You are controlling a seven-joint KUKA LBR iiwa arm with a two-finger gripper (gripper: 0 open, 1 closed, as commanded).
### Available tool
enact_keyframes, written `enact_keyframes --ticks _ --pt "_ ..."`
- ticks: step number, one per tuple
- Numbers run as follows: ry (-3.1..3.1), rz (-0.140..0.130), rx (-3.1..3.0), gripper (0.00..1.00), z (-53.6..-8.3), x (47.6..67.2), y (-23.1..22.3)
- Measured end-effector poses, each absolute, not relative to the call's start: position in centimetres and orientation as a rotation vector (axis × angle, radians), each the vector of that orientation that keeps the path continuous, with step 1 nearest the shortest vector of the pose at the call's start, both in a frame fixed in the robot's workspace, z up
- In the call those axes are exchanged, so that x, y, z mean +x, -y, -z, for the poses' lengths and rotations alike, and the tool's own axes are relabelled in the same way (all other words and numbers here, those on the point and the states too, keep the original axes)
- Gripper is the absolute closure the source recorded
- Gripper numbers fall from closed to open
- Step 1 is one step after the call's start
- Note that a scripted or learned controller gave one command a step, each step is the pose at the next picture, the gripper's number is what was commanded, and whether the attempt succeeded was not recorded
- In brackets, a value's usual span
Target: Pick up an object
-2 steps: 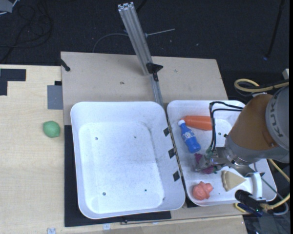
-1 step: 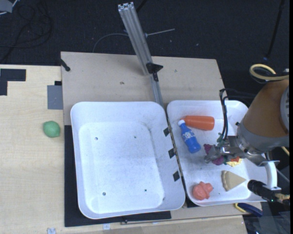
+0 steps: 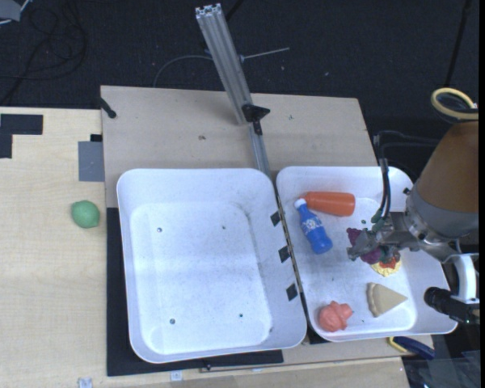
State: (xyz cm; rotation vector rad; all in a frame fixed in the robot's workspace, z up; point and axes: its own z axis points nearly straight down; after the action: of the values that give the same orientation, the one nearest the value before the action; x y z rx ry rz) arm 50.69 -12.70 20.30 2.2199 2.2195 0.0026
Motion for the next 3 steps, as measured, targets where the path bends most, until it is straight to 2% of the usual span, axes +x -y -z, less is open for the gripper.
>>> enact_keyframes --ticks 3 --pt "-2.226 0.000 2.218 1.00 -20.0 53.6 -1.7"
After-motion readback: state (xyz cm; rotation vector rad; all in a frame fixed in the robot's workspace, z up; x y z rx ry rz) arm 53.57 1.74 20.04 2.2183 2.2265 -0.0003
